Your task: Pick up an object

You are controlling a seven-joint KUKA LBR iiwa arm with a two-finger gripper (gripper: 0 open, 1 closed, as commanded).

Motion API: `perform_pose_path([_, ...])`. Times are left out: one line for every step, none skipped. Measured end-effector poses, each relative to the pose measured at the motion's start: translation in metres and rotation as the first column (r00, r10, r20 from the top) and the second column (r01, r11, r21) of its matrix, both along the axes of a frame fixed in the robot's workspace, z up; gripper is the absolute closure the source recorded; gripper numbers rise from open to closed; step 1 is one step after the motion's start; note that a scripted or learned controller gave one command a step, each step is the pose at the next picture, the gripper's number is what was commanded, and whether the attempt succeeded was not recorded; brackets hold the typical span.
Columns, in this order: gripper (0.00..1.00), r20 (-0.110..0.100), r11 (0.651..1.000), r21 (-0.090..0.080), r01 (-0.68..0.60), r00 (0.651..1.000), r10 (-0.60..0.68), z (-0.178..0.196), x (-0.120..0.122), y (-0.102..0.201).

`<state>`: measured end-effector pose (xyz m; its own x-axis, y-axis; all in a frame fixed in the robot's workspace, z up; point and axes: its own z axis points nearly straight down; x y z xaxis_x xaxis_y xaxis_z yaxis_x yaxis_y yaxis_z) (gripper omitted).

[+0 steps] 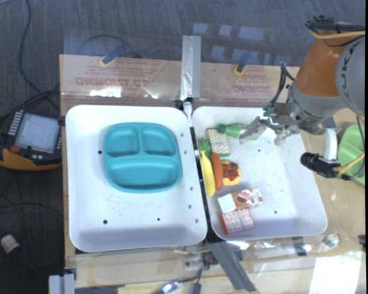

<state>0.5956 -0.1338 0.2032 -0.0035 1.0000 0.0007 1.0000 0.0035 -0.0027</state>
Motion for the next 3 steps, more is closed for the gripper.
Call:
perform_pose_path([0.00, 0.016, 0.996, -0.008, 0.089, 0.996, -0.089, -0.092, -0.043, 0.027])
perform_pose_path([0.00, 0.046, 0.911, 0.012, 0.411, 0.910, -0.411, -0.104, -0.098, 0.032])
perform_pose_path([0.00, 0.043, 0.993, 0.003, 0.118, 0.992, -0.118, -0.104, -0.098, 0.002])
